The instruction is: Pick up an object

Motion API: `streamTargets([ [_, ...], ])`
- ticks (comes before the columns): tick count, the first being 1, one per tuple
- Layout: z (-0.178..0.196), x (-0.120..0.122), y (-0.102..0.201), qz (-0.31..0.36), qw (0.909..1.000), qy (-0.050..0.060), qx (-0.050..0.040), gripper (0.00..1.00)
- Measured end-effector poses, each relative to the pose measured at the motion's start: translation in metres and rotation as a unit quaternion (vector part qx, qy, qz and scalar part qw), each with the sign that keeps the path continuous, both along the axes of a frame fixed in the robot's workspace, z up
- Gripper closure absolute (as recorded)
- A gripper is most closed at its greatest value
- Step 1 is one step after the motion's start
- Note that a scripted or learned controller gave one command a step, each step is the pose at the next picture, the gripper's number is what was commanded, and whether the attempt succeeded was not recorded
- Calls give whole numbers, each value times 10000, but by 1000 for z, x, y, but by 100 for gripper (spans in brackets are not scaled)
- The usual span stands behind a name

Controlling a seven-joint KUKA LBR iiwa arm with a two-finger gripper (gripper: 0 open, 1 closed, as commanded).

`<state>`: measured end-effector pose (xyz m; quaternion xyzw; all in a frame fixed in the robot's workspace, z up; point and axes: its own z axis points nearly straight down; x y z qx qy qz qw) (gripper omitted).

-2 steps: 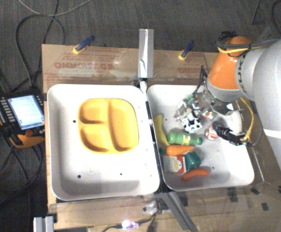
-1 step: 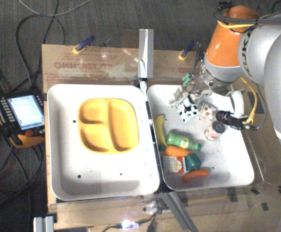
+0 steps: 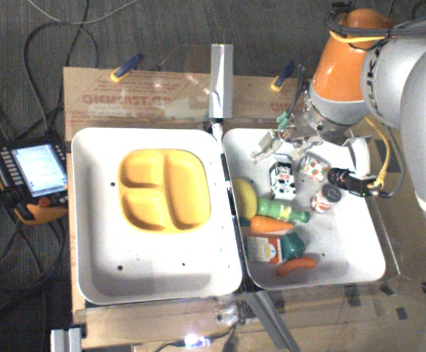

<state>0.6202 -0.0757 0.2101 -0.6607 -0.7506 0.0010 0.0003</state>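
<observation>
Tabletop (image 3: 143, 94): it carries two white bins side by side; faded red print on its board cannot be read.
Arm (image 3: 359, 57): grey with an orange band, it reaches in from the right, above the top of the right bin (image 3: 359, 259).
Left bin (image 3: 95, 259): it holds a yellow tray (image 3: 165, 189) with compartments.
Hand (image 3: 286, 144): it hangs over the upper part of the right bin; whether it is open or closed, I cannot tell.
Things to pick: all lie in the right bin. A small white box (image 3: 283, 180) is just below the hand, a green bottle (image 3: 281, 211) under it, a yellow fruit (image 3: 245, 198) at the left wall, then a carrot (image 3: 271, 226), a small carton (image 3: 264, 249), a red sausage-like piece (image 3: 297, 266) and a small can (image 3: 325, 198).
Good way: in my judgement the white box is the nearest target; come down straight, because its neighbours lie close.
Writing: box and carton have prints too small to read.
</observation>
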Motion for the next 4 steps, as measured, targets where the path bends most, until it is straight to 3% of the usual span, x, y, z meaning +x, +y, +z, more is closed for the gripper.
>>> streamTargets([
  [1, -98, -9, -44, 259, 9997, -6, -15, 0],
  [2, -90, -10, -42, 261, 9997, 19, 0, 100],
  [3, -27, 17, -1, -125, 9999, 3, -4, 100],
  [4, -38, 19, -45, -371, 9993, 10, -4, 100],
])
